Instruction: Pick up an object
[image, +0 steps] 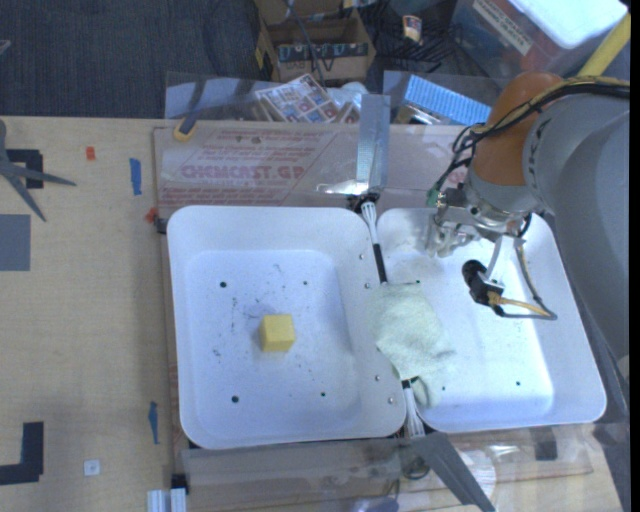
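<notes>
Yellow block (278, 332) resting near centre of left bin (200, 240), well apart from jaws. Pale crumpled cloth (410, 328) lying in right bin (560, 390). Gripper (443, 241) positioned over right bin's far-left corner; jaw state possibly released, cannot tell.

Bulky grey arm (590, 190), orange band (512, 125) above wrist, black cables looped alongside, small metal pincer (446, 243).

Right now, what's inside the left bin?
Inside the left bin: one yellow block near the middle, dark specks on the floor. Nothing covers it.
</notes>
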